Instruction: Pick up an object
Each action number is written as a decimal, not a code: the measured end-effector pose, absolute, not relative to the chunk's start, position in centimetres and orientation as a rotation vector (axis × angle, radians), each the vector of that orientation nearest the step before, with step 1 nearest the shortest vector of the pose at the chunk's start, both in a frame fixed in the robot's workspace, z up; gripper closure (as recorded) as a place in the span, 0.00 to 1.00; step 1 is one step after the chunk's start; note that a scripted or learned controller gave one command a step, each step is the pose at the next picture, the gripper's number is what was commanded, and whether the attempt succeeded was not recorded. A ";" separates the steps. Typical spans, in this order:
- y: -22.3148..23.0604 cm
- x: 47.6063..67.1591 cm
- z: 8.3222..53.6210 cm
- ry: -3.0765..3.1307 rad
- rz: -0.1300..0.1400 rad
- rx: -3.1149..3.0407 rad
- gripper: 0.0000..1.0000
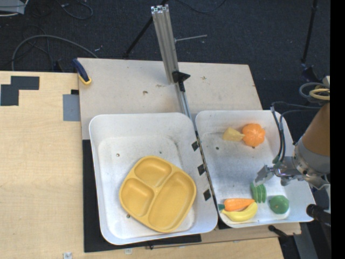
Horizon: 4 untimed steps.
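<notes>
Claw (pixel 268 172), grip state unclear, hovers over right bin (pixel 237 158) on wooden bench (pixel 38 161).

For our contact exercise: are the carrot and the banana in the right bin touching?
Touching. The camera view shows the carrot lying right along the banana's upper edge, with no white bin floor between them.
</notes>
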<state>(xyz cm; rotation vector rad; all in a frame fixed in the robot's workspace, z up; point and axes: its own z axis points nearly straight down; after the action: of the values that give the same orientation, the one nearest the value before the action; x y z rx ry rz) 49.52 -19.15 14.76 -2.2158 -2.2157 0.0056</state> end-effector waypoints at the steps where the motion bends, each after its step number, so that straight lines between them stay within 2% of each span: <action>1: -19.1 49.5 9.6 -2.218 0.001 -2.221 0.00; 2: -19.2 49.4 10.7 -2.212 0.003 -2.224 1.00; 3: -19.3 49.4 17.0 -2.224 -0.002 -2.223 1.00; 4: -19.3 49.5 21.2 -2.224 -0.001 -2.221 1.00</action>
<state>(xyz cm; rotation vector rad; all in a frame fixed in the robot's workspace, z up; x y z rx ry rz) 49.50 -19.35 21.17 -2.2215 -2.2239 -0.0012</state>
